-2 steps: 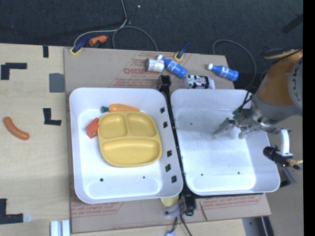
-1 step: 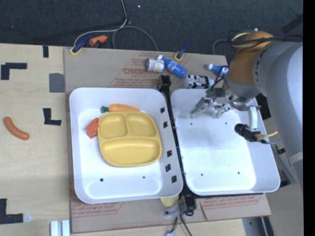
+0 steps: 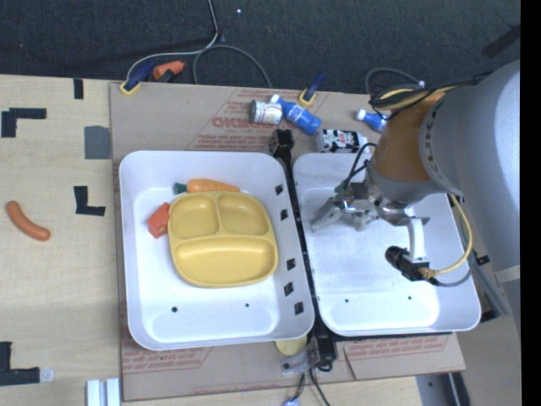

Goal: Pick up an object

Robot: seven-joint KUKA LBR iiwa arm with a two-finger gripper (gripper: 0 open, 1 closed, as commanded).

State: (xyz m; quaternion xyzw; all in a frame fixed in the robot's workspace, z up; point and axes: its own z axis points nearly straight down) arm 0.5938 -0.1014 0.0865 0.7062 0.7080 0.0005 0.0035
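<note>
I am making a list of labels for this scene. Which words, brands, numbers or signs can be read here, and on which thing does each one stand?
Red print on the cardboard sheet above the left bin: letters, too blurred to read.
Black and white card above the right bin: pattern, no legible text.
Small bottle: label too small to read.
Nothing else carries text.

Bulky grey arm (image 3: 486, 142), orange band (image 3: 404, 146), yellow cable (image 3: 452, 265), metal fingers (image 3: 325, 219).

I see a pale wooden bench (image 3: 51, 311) with black tape marks (image 3: 84, 201), a brown cardboard sheet (image 3: 203, 125) laid on it, and dark carpet (image 3: 254, 15) beyond.
</note>
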